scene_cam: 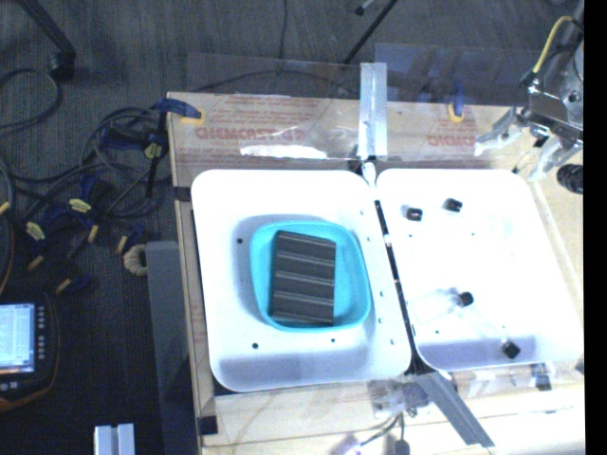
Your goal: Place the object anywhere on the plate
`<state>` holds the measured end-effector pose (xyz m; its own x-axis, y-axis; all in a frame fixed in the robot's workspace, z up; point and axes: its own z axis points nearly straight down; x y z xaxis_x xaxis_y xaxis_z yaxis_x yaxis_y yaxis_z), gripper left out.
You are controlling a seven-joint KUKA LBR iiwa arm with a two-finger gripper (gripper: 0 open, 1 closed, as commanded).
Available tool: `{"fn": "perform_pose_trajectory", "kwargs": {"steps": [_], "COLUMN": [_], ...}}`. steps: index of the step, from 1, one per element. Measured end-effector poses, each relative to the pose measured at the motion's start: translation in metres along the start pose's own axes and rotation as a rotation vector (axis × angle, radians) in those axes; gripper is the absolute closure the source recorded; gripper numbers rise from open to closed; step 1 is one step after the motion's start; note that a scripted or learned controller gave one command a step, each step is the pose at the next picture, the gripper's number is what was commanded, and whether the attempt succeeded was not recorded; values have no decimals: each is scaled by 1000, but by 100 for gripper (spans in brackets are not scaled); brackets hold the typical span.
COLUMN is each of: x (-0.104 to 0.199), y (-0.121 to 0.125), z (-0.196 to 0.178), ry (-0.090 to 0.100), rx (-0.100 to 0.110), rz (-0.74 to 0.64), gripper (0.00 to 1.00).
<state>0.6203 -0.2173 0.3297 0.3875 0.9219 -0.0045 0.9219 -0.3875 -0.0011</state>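
A dark grey ribbed block (304, 277) lies flat on the light blue plate (355, 290) in the middle of the left bin (220, 349). The block sits fully inside the plate's rim, its long side running front to back. My gripper (527, 142) hangs at the far right, above the back right corner of the right bin (550, 254), well away from the plate and the block. Nothing shows in its grasp.
Several small black pieces (452, 205) lie scattered in the right bin. A clear upright divider (373, 112) stands at the back between the bins. Cables and clamps (114, 159) lie on the floor to the left.
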Motion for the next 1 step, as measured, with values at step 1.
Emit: {"fn": "perform_pose_trajectory", "kwargs": {"steps": [1], "x": [0], "y": [-16], "z": [73], "ry": [1], "rx": [1], "rz": [32], "gripper": [0]}}
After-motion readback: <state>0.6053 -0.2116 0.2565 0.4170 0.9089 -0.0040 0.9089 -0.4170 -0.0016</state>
